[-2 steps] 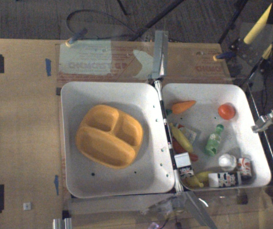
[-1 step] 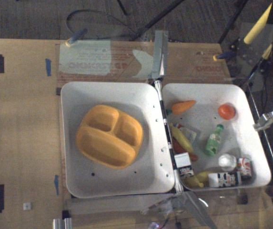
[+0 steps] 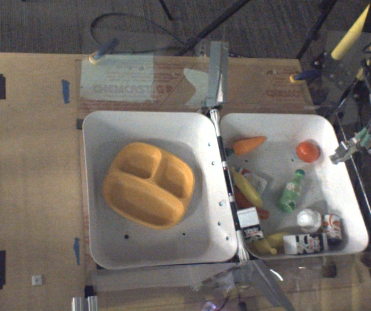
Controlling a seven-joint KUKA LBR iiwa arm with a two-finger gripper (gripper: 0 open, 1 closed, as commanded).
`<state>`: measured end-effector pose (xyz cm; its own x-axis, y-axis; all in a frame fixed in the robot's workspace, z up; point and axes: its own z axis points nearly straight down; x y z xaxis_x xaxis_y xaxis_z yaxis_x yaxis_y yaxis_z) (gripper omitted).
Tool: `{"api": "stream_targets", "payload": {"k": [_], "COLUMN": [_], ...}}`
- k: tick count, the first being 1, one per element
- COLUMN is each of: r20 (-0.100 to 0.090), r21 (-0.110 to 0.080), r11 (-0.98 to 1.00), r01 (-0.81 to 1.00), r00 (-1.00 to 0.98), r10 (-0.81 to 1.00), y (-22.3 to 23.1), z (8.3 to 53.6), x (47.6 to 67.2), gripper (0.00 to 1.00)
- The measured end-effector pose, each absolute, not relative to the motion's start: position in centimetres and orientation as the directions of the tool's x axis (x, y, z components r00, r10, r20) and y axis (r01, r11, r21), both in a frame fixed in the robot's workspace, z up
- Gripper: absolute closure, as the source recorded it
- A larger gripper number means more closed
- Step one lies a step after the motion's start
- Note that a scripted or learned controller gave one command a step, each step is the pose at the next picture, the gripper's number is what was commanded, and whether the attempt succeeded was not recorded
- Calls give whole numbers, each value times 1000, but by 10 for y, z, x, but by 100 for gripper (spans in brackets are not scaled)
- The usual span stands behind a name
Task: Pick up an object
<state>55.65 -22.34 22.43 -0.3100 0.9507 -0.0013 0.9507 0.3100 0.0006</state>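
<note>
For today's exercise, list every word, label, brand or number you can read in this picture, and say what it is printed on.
None can be read for certain.
Clear sheet behind the bins: faint lettering, too blurred.
Milk carton: markings too small.
Small packet: label unreadable.

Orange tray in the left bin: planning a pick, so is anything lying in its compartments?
The orange tray shows three compartments, all bare. Whatever lies beneath it on the left bin floor is covered.

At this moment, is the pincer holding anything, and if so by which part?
Nothing is held. The pincer sits at the right bin's right rim, with nothing between its tips; the orange cap lies apart from it.
</note>
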Motion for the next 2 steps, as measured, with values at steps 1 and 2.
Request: {"api": "stream_targets", "payload": {"k": [1, 2], "r20": [-1, -2], "r21": [2, 1], "r11": [337, 383], "r01": [941, 924], "r00": [-337, -383], "r10": [941, 924], "y": [-189, -183], "z": [241, 213], "x": [598, 667], "gripper": [100, 100]}}
